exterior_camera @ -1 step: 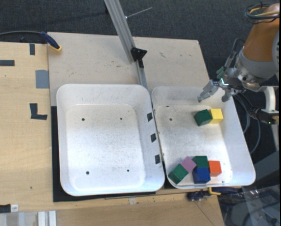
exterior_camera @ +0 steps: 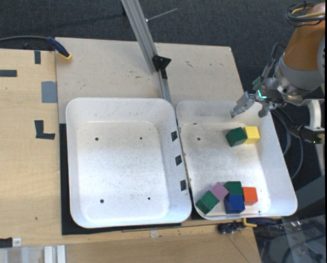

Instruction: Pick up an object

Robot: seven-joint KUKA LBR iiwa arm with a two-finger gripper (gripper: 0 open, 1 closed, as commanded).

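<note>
Gripper, finger state indeterminable, hovers upper right above the green block; the touching yellow block risks a fouled grasp.

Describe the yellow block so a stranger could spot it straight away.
Look in the right-hand white bin, toward its far end. Two blocks sit touching there, apart from the cluster at the near edge. The yellow block is the right one, beside a green block.

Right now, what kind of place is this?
Probably a robot lab, set up for grasping tests. A grey-and-orange arm reaches over two white bins, small coloured blocks sit in the right one, and tape marks dot the wooden bench.
</note>
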